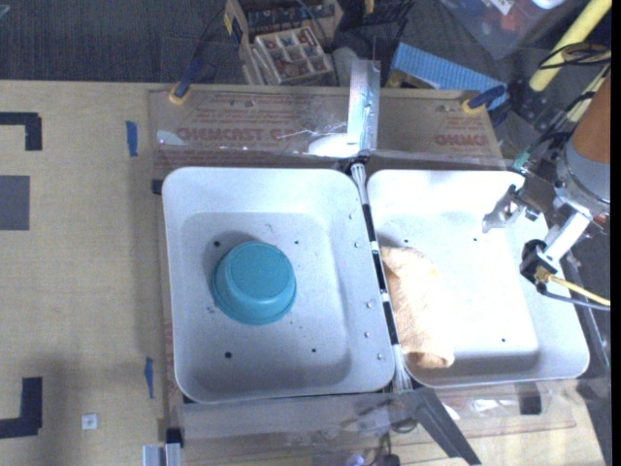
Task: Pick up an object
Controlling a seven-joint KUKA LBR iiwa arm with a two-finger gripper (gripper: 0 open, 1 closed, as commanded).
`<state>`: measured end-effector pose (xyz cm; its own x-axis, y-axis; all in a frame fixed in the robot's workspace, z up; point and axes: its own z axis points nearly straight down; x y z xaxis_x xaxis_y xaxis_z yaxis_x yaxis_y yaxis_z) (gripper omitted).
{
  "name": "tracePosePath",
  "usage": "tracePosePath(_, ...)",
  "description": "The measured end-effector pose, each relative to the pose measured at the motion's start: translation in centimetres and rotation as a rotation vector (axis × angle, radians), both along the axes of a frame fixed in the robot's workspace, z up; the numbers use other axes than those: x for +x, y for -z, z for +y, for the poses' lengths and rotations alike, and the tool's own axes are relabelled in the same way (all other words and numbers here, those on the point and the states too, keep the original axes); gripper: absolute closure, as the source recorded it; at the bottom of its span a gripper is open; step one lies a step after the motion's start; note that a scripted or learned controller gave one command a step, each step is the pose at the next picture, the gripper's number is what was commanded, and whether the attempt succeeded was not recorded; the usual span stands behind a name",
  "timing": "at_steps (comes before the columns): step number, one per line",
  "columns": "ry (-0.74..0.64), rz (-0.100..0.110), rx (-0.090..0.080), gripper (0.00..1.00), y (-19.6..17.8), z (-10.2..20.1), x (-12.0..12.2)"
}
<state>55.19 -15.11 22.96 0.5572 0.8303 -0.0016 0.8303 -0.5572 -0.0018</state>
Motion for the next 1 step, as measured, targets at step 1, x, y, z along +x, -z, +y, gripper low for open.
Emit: tracePosePath(1, 0.238, 0.005, 0.001, 0.00, 4.69, 9.14, 1.48)
